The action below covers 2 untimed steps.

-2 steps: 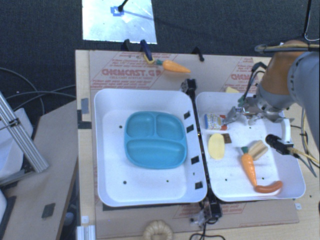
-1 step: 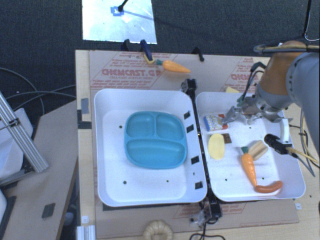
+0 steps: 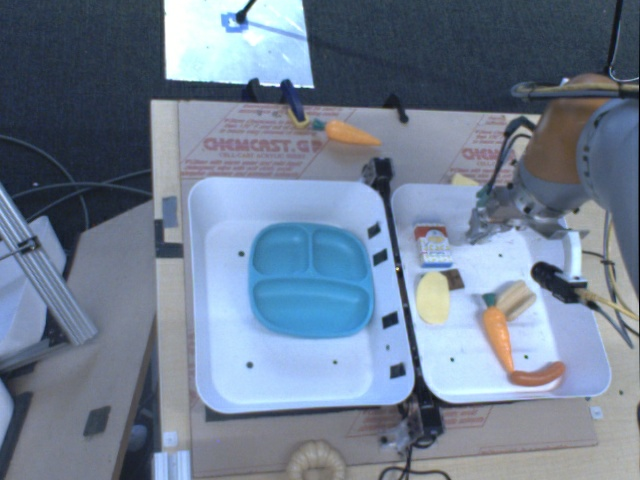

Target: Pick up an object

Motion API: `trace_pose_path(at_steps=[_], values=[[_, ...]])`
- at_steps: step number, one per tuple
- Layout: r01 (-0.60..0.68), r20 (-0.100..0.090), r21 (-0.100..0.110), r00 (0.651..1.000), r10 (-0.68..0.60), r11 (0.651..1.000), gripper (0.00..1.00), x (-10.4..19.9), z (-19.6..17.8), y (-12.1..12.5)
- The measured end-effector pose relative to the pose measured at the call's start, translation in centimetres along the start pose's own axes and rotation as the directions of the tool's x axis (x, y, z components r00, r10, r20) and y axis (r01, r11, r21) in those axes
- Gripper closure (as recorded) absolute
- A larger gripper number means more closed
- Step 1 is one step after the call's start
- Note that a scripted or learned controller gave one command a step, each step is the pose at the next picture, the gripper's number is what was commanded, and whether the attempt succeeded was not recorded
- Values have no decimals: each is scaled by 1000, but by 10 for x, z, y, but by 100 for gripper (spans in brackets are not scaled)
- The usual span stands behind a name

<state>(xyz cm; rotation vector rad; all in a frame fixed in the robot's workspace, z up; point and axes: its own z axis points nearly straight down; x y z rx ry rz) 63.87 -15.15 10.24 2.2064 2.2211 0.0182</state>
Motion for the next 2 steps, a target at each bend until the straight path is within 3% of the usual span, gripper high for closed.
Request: trace_pose_path(at_steps=[2], values=[[-1, 2, 7, 1000, 1, 1000, 100, 0, -120, 2]])
